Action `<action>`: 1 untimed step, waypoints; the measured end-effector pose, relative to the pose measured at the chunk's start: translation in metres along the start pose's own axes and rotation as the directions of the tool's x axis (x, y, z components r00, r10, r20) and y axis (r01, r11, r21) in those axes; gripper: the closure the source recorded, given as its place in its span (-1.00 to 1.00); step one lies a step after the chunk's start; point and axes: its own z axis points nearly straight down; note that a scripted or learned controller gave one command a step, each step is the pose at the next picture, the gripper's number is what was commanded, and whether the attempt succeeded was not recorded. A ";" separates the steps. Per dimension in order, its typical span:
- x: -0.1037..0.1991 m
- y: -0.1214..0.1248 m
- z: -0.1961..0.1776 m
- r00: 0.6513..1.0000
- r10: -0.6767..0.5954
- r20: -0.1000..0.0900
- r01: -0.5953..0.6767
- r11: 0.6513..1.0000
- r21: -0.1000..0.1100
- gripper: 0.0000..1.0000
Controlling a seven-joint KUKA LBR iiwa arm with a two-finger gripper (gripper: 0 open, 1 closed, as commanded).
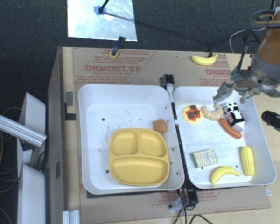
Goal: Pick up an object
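Note:
My gripper [233,97] hangs over the back of the right bin [266,139], its two grey fingers spread open with nothing between them. Just below it lie a beige croissant-shaped toy [212,112] and a black-and-white object [232,112]. A red sausage [230,128] lies beside these, and a small pizza toy [192,114] sits to their left. Nearer the front are a yellow corn cob [247,160], a banana [224,173] and a green-white box [205,158].
The left bin [98,101] holds a yellow divided plate [140,156] and a small brown piece [160,126]. A second banana [204,59] lies on the board behind the right bin. A yellow-and-blue clip [116,47] sits at the board's back edge.

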 end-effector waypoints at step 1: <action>-0.061 0.006 0.043 1.000 0.002 0.001 -0.002 1.000 0.001 -1.00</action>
